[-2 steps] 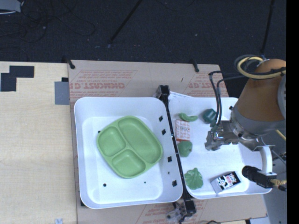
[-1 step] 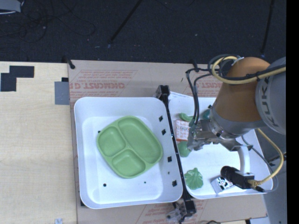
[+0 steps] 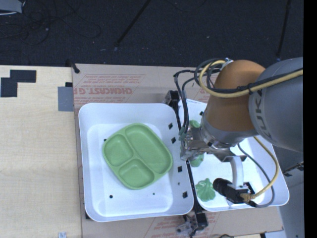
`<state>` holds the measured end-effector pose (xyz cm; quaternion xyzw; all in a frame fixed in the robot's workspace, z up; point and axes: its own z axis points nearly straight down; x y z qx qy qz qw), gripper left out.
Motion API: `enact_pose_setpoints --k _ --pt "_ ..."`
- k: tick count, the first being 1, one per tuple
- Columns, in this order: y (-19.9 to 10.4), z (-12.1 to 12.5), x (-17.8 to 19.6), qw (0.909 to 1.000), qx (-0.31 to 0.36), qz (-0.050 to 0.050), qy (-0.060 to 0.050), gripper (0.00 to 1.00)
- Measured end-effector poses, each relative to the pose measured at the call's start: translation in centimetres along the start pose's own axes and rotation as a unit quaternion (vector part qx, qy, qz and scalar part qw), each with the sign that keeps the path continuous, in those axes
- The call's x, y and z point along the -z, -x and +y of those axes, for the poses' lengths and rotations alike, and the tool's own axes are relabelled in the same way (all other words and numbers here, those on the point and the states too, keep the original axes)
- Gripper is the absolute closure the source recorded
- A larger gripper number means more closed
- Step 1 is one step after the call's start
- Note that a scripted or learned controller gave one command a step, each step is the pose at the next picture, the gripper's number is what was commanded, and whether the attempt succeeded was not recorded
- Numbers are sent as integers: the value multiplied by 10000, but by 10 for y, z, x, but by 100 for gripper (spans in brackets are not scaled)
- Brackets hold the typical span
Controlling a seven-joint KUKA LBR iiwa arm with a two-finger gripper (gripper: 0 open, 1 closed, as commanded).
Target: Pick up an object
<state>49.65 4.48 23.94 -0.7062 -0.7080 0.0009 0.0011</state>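
- Floor (image 3: 148,24): dark, near black, fine speckled texture, spanning the top of the view.
- Cables (image 3: 49,9): thin and dark, lying loosely over the floor at upper left; straighter lines run slantwise further right.
- Bench top (image 3: 34,167): pale wood grain, filling the left side.
- Black blocks (image 3: 17,81): stepped shapes on the bench near its upper left edge.
- Grey square (image 3: 65,98): flat patch just left of the cardboard.
- Cardboard sheet (image 3: 124,86): brown, red print reading upside down, lying on the bench.
- Light: even, soft, no hard shadows.
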Motion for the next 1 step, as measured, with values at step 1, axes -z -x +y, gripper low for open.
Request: enact_pose_setpoints --k 1 --pt "-53 5 0 10000 7 1 -6 100"
